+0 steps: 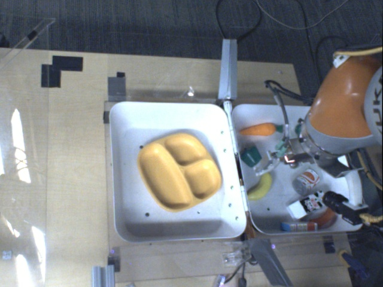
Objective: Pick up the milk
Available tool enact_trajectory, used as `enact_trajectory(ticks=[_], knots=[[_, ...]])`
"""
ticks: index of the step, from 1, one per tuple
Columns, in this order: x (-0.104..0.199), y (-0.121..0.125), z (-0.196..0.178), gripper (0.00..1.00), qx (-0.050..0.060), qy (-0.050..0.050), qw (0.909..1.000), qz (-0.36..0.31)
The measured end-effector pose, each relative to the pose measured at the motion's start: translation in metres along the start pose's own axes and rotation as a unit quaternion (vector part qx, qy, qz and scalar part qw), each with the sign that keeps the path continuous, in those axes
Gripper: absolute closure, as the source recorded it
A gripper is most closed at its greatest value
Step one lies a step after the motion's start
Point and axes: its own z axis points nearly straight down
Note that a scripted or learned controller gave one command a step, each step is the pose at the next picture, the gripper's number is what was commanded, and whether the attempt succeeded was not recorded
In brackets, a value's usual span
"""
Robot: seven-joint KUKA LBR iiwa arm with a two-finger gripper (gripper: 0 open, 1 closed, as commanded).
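The milk is a small white carton with a black-and-white patch, lying on its side near the front of the right bin. My gripper hangs over the middle of that bin, up and to the left of the carton and apart from it. The grey arm with its orange band comes in from the right and hides the bin's right part. I see nothing held at the gripper's tip.
The right bin also holds a carrot, a green block, a banana, a round can and a red-and-blue item at the front wall. A big yellow bread loaf lies in the left bin.
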Motion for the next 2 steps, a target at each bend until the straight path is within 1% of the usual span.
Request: enact_trajectory(ticks=[1, 2], knots=[[-0.077, -0.021, 0.069, 0.0, 0.0, 0.0, 1.0, -0.006], [-0.125, -0.019, 0.128, 0.0, -0.019, -0.014, 0.999, -0.038]])
